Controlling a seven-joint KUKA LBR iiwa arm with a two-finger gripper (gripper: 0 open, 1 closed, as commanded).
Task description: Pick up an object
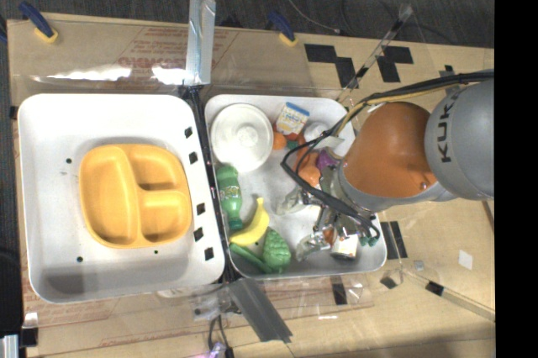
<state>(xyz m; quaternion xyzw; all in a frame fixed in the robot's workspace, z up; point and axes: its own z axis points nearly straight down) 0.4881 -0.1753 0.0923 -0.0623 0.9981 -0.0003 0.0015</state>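
The bench (pixel 101 45) carries two shallow white bins side by side. The left bin (pixel 50 180) holds a yellow divided tray (pixel 134 195) lying flat near its middle. The right bin (pixel 252 106) is crowded with small things.

The arm (pixel 429 150) reaches in from the right, its orange band bulging over the right half of that bin and hiding what lies beneath, with black cables looping across it. Its wrist bends down toward the near right corner of the bin, where the gripper (pixel 334 240) sits low among the clutter; whether it is released or clenched cannot be told, since cables and metal parts crowd that spot.

A white bowl (pixel 241 134) rests in the far left corner of the right bin. Along the left wall lie a green bottle (pixel 229 195), a banana (pixel 253 230) and a bumpy green toy (pixel 274 249), touching one another. A small box (pixel 292 118) sits by the far wall, an orange thing (pixel 280 141) just beside it.
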